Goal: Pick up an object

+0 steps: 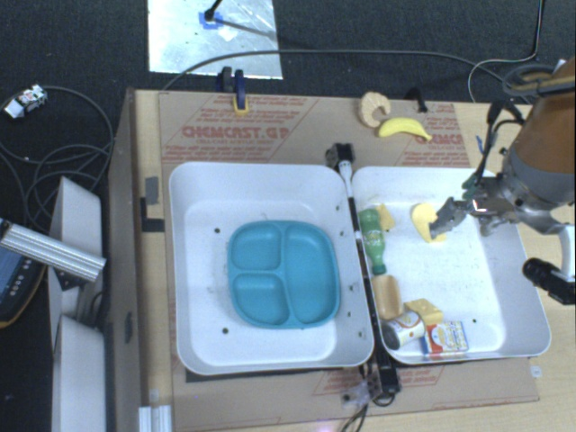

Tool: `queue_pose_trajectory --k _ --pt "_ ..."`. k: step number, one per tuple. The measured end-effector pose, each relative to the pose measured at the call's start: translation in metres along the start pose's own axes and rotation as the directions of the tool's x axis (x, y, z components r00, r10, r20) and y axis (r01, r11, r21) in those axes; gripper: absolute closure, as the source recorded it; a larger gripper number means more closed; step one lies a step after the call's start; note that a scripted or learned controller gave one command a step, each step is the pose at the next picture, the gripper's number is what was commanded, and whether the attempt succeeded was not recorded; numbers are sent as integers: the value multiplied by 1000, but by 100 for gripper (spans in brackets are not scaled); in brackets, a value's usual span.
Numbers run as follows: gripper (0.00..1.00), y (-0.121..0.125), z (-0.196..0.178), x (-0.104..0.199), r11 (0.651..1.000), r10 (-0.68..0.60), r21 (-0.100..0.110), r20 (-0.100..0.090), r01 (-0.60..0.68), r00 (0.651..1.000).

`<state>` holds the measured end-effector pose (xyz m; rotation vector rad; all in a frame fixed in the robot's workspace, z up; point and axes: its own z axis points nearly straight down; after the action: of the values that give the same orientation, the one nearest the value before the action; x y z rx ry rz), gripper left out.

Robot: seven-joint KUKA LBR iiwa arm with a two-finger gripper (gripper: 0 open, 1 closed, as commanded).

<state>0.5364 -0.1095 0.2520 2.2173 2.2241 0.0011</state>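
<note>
Dark speckled carpet floor (72, 25) around the bench. Bench top (270, 124) is brown board with red printed lettering — a blue-and-yellow clamp (238, 88) grips its far edge. Beyond that edge, a shiny metal sheet (214, 23) lies on the carpet. Black cables (378, 54) trail across the floor. Grey aluminium framing (54, 250) stands off the bench's left edge.

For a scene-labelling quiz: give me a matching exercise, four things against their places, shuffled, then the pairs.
Things:
1. blue tray
2. green bottle
3. banana
4. tool

Places:
A. on the board behind the bins
B. over the right bin, at a yellow object
C. in the left bin
D. along the right bin's left edge

Pairs: 1-C, 2-D, 3-A, 4-B
</note>
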Motion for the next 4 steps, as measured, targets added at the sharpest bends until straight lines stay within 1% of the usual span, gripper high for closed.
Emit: queue_pose_trajectory --k 1,2,3,4 --pt "0 43 80 -24 1000 2 2 0 -2 1000" --pt "0 58 168 -59 1000 2 -1 1 -2 1000" --pt "0 133 162 -78 1000 -2 -3 1 2 1000" --pt "0 79 137 -81 1000 1 -2 1 -1 1000"
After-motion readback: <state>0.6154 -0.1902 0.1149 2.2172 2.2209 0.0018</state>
